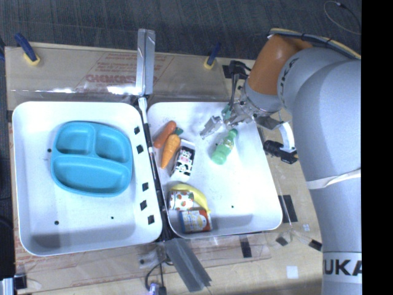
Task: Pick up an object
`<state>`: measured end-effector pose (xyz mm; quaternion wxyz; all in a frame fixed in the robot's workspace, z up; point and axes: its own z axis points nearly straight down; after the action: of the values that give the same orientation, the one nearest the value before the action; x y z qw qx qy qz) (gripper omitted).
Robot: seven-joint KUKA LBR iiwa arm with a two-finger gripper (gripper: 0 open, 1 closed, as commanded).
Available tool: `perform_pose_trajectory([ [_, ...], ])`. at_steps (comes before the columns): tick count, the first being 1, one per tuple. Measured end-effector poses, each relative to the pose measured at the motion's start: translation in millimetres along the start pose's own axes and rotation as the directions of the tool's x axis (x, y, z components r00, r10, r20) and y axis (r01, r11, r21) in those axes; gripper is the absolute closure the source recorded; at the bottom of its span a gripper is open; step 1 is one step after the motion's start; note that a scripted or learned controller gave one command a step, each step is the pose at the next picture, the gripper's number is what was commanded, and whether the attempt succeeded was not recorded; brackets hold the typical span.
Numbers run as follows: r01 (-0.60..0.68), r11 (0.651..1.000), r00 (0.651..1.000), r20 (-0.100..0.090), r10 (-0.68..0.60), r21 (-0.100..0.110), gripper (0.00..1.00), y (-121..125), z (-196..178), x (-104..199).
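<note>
Green bottle (223, 147) lay tilted in the right bin (261, 183), far-right part, and looked like my nearest candidate. My hand (216, 124) sat just beside its cap end, to the far-left of it, low over the bin floor. Could not tell if the hand was released or clenched; nothing visibly grasped. I judged this as the approach step, pick not yet made. Next move would call for centring on the bottle body and lining up across its tilt.

Further left: two carrots (167, 143), a small carton (184, 160). Near edge: banana (188, 192) and a can (191, 220), packed close. Left bin (24, 165) held a blue divided tray (92, 158). Both bins sat on the table (92, 72), dark floor (184, 11) beyond its far side.
</note>
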<state>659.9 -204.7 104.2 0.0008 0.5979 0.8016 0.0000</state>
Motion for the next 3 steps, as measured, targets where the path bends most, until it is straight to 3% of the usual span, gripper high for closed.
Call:
perform_pose_trajectory([
  [1, 0.021, 1.000, 1.000, -0.006, -0.021, 0.003, 0.00, -55.6, 12.4, 14.3],
  [2, 0.025, 1.000, 1.000, -0.004, -0.025, 0.002, 1.00, -54.9, 1.7, 13.8],
  [3, 0.025, 1.000, 1.000, -0.004, -0.025, 0.003, 0.00, -55.0, 1.7, 13.7],
])
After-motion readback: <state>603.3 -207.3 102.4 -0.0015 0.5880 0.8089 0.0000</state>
